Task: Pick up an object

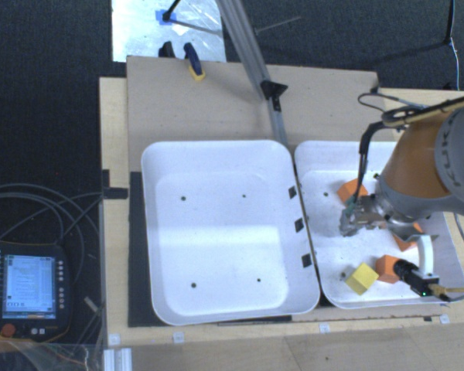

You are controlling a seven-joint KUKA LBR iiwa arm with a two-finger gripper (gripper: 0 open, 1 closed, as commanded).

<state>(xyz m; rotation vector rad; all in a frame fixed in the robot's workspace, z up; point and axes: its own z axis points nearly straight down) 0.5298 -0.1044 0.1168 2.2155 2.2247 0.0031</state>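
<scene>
My gripper (348,224) hangs over the middle of the right bin (319,161), reaching in from the right. An orange block (349,190) lies just behind it, partly covered by the arm. A yellow block (362,278) rests near the bin's front edge, with a second orange block (386,267) touching its right side. Another orange piece (406,243) peeks out from under the wrist. Nothing shows between the fingers.
The left bin (216,230) sits beside the right one, sharing a middle rim with black clips (299,225). A grey pole (247,45) slants over the bench's back. A teach pendant (27,288) lies on the floor at the left.
</scene>
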